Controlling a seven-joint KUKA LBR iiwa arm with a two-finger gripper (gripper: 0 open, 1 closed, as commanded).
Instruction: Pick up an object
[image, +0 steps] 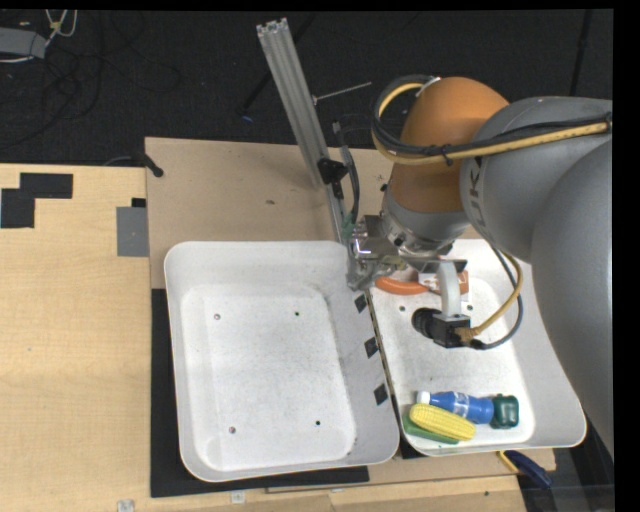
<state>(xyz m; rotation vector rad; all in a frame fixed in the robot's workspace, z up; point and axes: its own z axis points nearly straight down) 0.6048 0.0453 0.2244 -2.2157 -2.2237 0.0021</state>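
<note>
- The grey arm (520, 190) reaches in over the right-hand bin (555, 420), and its pincer (405, 268) is low at the far left corner of that bin, close to the divider between the two bins.
- I cannot tell whether the pincer is wide or narrow; the wrist hides the gap between its tips, and nothing can be seen clamped between them.
- An orange object (398, 286) lies just under the pincer, partly covered by it. It looks like a small plastic toy, probably light and stiff; what shape it has is unclear from here.
- Three more candidates sit together at the near edge of the same bin: a yellow corn cob (441, 424), a blue bottle (466, 406) lying on its side, touching the cob, and a small green piece (507, 411) at the bottle's end.
- The cob looks like a light toy, its ribbed skin likely giving decent friction. Taking it across its narrow middle would suit best.
- The bottle seems smooth and round, so it may roll or slip; a hold across its body, square to its long axis, would be safest.
- The left-hand bin (190, 300) sits beside it on the desk (70, 330).
</note>
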